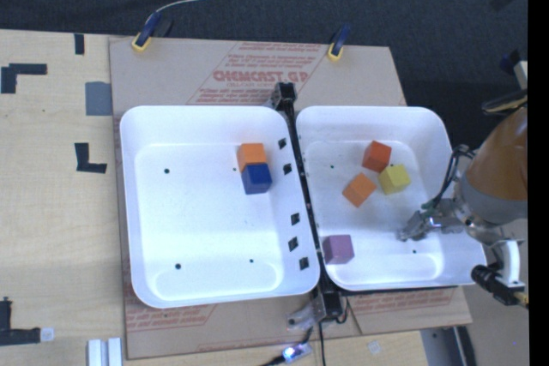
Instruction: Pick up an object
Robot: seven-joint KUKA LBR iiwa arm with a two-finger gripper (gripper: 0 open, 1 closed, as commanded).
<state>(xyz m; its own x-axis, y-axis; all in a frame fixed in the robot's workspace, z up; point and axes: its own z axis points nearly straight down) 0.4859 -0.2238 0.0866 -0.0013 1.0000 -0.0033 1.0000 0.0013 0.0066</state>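
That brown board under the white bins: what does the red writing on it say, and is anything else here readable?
"CHEMCAST GP" on the brown board, in red, upside down from this camera.
Smaller red lines around it: too blurred to read.
Blocks and white bins: no writing.

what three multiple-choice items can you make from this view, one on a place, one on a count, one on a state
1. Where is the purple cube?
A. right white bin, near its front left corner
B. left white bin
C. on the cardboard sheet

2. How many cubes lie in the left white bin?
A. one
B. two
C. four

3. How do the small orange cube and blue cube stand?
A. far apart
B. in different bins
C. touching

Answers: 1 A, the purple cube lies inside the right white bin by the divider. 2 B, just the orange and blue cubes are there. 3 C, they sit pressed against each other.
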